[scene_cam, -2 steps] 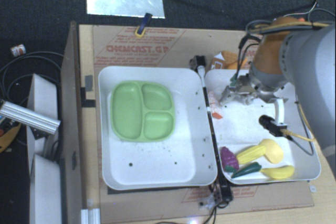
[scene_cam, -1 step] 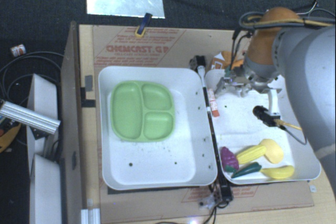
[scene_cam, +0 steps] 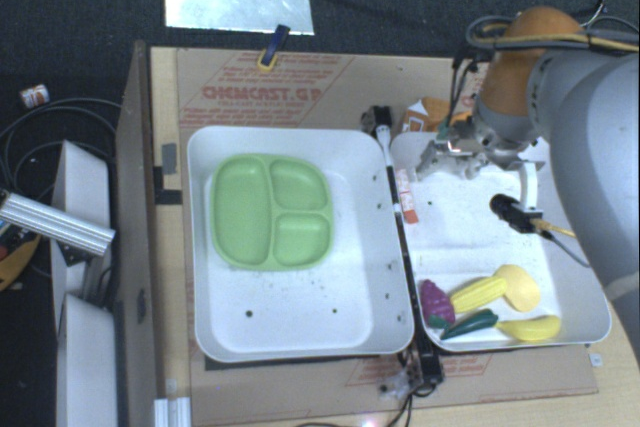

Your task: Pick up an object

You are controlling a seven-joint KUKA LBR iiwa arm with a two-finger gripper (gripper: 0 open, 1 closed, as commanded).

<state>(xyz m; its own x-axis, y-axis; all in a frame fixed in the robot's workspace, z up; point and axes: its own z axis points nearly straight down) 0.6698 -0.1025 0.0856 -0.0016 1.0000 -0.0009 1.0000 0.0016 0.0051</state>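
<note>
Your gripper [scene_cam: 455,158] hung far from the toys [scene_cam: 490,305] (whether open, I couldn't tell), so it risked closing on nothing.

My arm reaches in from the right, grey with the orange band sitting just above and right of the claw [scene_cam: 452,158]. The wrist tilts down-left; I can't make out the claw's tips.
</note>
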